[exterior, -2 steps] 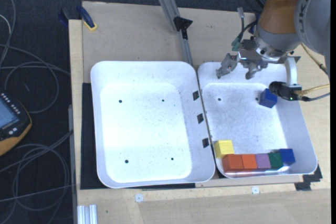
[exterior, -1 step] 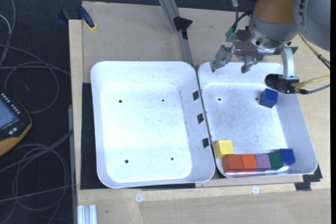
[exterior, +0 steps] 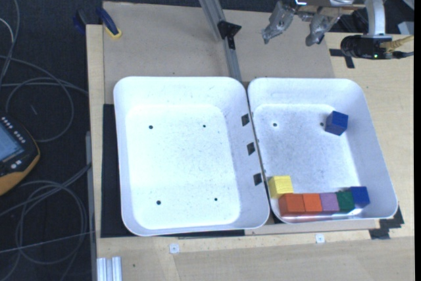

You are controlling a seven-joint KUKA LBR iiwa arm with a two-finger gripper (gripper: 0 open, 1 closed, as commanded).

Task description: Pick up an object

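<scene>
The likeliest thing to pick is the small dark-blue cube (exterior: 337,122), which sits alone in the far right part of the right-hand shallow white plastic bin (exterior: 368,141), well apart from everything else and a little in from the far wall. The other candidates are crowded along that bin's near wall: a yellow cube (exterior: 281,185) at the left, then a tight row of two orange blocks (exterior: 302,203), a lilac block (exterior: 328,201), a green block (exterior: 345,199) and a second blue cube (exterior: 360,195), each touching its neighbour. The left-hand white bin (exterior: 131,161) lies just beside, joined along the middle by small dark clips (exterior: 250,148). The two-finger gripper (exterior: 294,27) hangs high over the bare wooden bench (exterior: 164,43) beyond the bins' far edge, its fingers spread apart with nothing between them. I judge the step in hand to be the approach, not yet begun in earnest. To do it well, the arm should travel toward the near side until it is centred over the lone cube, turn the wrist so the fingers straddle two flat faces (not the corners), then descend straight and close only when low around it. The packed row leaves no room for a finger and risks a miss.
</scene>
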